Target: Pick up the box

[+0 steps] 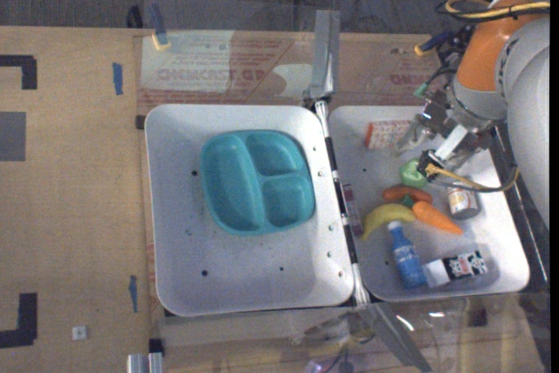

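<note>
We see a tan worktop [70, 188] marked with black corner brackets and bits of blue tape. Directly on it sit two shallow white bins side by side: the left bin [175, 266] and the right bin [507, 262].

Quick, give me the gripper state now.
Gripper: cannot be told from this view; it hangs over the right bin, beside the box, with nothing seen between its fingers.

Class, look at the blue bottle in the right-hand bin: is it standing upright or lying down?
Lying down. The blue bottle shows its full length flat on the right bin's floor, cap toward the banana.
</note>
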Available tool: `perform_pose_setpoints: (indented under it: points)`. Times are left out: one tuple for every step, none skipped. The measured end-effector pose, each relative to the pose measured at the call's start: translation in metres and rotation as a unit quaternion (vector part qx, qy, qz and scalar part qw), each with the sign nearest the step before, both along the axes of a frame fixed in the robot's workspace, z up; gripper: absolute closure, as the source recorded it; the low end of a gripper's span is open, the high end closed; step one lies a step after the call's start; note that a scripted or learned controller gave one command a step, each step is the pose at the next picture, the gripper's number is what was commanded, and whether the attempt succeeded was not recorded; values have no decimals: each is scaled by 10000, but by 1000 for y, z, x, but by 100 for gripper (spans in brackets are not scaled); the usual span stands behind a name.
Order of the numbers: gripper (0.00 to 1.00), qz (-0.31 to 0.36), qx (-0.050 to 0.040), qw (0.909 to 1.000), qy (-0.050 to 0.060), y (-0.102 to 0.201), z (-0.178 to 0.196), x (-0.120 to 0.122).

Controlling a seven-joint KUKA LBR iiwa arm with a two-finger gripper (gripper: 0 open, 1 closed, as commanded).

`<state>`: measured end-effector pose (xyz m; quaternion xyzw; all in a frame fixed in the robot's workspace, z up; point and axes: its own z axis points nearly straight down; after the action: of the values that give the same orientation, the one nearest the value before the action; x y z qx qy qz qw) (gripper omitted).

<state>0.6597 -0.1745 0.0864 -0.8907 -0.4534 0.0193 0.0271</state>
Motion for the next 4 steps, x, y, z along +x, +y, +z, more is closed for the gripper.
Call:
perform_pose_setpoints:
  points:
    - [0,-368,-51,9993,6,-6,1,-2]
    - [100,-380,-130,9990,-185,-8,14,5]
    - [100,-2688,-231,9626,-242,-3,128,-11]
    - [100,910,-120,9953,-299,-31,127,-18]
